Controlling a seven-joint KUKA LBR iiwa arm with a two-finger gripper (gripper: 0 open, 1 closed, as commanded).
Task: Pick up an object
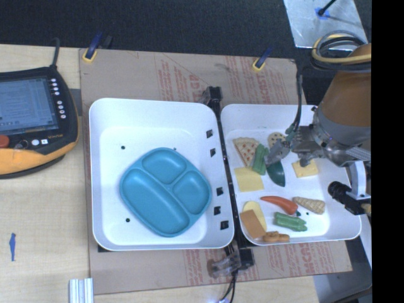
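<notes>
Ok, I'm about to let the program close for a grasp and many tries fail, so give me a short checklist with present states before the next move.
1. Gripper is over the right bin, where the toy food lies: ok.
2. A target sits under it, the dark green piece: ok.
3. Target clear of neighbours: not ok, green pickle and yellow cheese square crowd it.
4. Finger state: cannot tell.
5. Anything held already: cannot tell.
6. Blue divided plate in the left bin is out of the arm's way: ok.
</notes>
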